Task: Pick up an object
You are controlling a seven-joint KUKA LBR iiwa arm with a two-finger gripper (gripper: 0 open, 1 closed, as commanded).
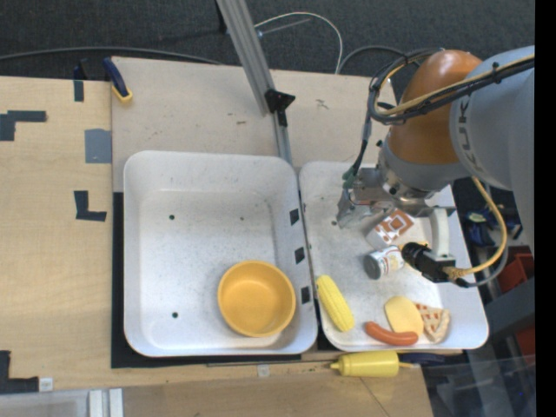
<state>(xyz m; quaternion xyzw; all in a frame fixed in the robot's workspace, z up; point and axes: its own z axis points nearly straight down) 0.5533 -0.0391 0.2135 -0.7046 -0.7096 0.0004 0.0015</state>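
The right bin (326, 233) holds a yellow corn cob (335, 302) at seven o'clock. A red sausage (390, 334), cheese wedge (402, 314) and pizza slice (433, 322) lie at five. A small can (382, 261) lies tipped at centre.

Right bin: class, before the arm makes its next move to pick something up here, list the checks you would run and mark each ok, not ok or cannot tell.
1. Claw over the right bin: ok.
2. Claw holding something: cannot tell.
3. Corn cob lies free of the arm: ok.
4. Sausage clear of neighbours: not ok, it touches the yellow piece.
5. Small can reachable: cannot tell, arm parts crowd it.
6. Yellow bowl in the left bin, out of the way: ok.
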